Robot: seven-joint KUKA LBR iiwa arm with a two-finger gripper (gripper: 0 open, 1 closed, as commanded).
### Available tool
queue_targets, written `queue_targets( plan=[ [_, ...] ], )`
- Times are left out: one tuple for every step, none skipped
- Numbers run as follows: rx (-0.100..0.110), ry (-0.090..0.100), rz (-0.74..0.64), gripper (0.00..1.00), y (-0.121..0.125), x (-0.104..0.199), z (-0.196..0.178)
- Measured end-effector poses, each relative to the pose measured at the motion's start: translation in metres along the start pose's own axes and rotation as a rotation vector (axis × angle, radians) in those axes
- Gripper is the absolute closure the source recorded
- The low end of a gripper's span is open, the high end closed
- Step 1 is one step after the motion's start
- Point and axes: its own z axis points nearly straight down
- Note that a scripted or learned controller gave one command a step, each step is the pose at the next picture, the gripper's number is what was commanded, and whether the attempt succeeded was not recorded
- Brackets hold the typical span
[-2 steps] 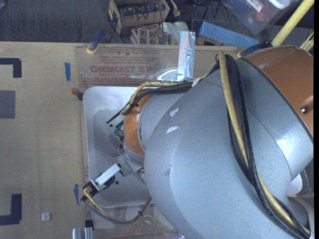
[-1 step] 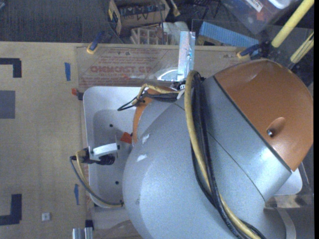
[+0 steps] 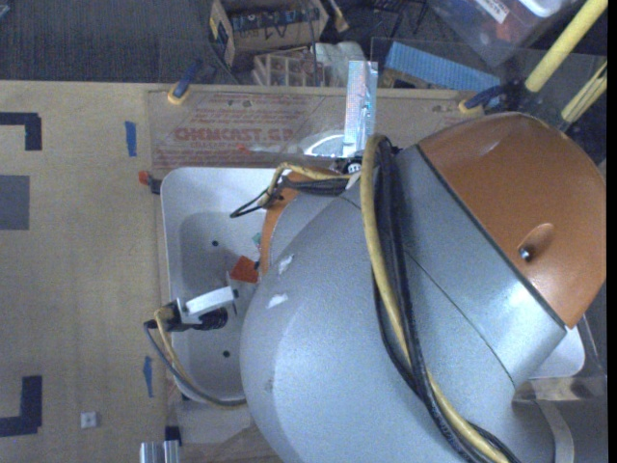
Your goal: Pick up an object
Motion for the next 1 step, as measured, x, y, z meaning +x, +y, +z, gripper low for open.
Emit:
queue_targets(
  plan=[
    [0.0,0.003,-0.001,1.0,0.0,0.0014,-0.011]
  ],
)
